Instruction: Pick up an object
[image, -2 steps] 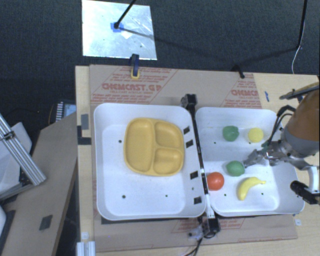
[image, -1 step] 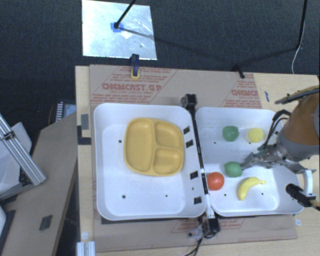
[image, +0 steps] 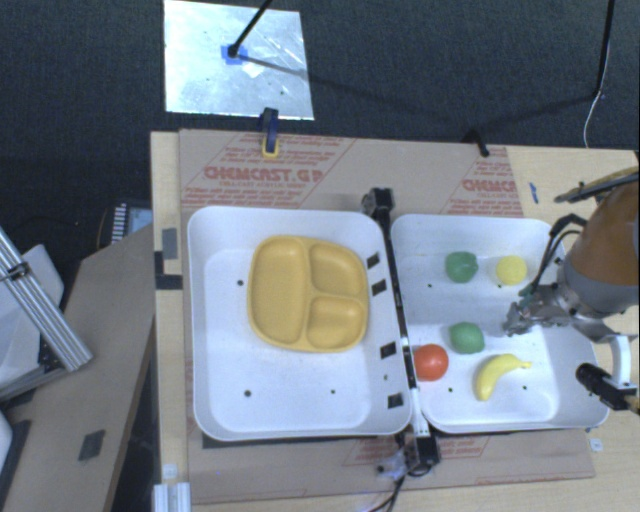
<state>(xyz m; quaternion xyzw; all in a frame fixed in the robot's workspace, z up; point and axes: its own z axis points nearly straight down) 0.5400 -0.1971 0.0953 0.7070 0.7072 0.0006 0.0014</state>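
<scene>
1. Gripper (image: 521, 314), centre-right of frame, low over shallow white right bin (image: 480, 224); how far it's open: can't tell. Nothing seen in its grasp.
2. Nearest pick, I judge: round green plastic fruit (image: 467, 337), just left and slightly below the tip, apart from it.
3. Curved yellow plastic banana (image: 499, 373) lies below, long axis lower-left to upper-right.
4. Room: red-orange plastic tomato (image: 431, 362) close on green fruit's lower left; bin centre wall beyond; approach from right looks free.

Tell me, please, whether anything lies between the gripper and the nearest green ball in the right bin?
Nothing visible does. The gripper sits just right of the lower green ball, with bare bin floor between; the banana lies below that line.
</scene>
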